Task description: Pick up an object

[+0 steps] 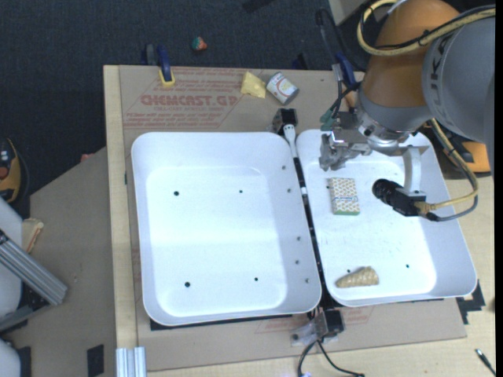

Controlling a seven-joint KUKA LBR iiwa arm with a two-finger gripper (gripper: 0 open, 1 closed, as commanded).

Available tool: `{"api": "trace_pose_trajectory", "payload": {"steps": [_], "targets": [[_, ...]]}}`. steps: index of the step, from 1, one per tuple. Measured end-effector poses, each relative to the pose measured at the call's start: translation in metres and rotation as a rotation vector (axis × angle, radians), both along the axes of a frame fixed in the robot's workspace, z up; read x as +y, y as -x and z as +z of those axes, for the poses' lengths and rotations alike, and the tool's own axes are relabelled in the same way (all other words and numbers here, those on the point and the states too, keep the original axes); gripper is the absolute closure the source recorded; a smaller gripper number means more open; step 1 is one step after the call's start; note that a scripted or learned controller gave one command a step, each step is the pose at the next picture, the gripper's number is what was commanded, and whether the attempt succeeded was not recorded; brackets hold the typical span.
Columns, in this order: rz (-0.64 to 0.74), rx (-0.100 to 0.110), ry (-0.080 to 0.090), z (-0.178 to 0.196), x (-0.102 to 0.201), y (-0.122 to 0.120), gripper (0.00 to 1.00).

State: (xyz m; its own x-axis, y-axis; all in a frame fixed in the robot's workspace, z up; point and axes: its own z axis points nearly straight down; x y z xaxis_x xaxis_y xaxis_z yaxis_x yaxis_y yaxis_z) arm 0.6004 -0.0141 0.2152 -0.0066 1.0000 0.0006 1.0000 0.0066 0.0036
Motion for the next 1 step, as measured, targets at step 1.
{"api": "trace_pose_trajectory", "payload": {"steps": [1], "targets": [[0.003,-0.009,-0.003,0.0891,0.082,-0.0261,1.0]]}}
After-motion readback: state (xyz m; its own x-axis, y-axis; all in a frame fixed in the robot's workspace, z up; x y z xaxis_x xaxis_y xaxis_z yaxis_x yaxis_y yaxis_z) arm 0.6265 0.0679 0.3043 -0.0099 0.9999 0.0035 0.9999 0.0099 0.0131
